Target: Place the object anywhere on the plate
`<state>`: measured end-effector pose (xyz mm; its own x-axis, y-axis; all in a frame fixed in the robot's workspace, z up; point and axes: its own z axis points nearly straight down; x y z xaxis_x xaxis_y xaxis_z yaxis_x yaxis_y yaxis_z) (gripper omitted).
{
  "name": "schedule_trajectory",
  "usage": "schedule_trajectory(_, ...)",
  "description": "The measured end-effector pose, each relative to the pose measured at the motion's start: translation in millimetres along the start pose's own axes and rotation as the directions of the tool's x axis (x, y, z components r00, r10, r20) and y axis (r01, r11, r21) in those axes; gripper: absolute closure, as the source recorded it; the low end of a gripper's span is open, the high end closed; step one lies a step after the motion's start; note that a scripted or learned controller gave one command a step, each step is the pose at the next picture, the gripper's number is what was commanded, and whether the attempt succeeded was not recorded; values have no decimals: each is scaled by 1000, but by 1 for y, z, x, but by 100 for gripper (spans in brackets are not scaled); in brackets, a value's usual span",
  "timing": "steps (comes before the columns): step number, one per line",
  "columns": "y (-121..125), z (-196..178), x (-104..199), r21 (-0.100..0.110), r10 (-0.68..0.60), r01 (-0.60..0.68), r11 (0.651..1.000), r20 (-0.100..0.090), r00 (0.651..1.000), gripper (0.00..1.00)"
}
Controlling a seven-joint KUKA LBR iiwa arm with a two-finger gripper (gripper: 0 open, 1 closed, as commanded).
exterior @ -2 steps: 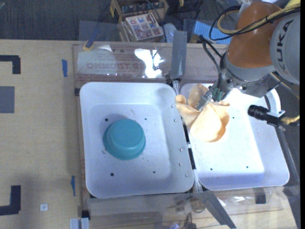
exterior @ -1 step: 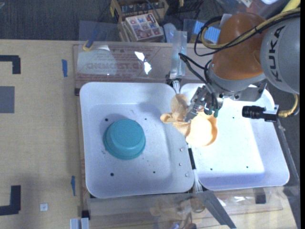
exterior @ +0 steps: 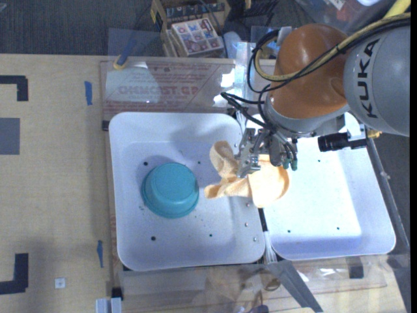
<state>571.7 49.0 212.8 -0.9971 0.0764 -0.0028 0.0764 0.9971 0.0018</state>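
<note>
A teal round plate [exterior: 171,189] lies in the left bin [exterior: 130,142], left of its middle. A soft tan and orange object [exterior: 257,182] hangs over the divide between the two bins, right of the plate and apart from it. My gripper [exterior: 250,163] comes down from the grey and orange arm [exterior: 313,70] and is shut on the object's upper edge, with the tan part pinched between the fingers [exterior: 247,150]. The orange part droops below and to the right of them.
The right bin [exterior: 339,207] lies under the arm's wrist. A clear plastic sheet [exterior: 163,87] lies behind the left bin. Boxes and cables clutter the area behind the bench. Blue tape marks dot the wooden bench on the left.
</note>
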Motion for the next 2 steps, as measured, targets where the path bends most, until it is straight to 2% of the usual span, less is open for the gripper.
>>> schedule_trajectory(1,40,-7,30,0,-79,79,997,-1,997,100)
schedule_trajectory(2,40,-7,30,0,-79,79,997,0,997,0)
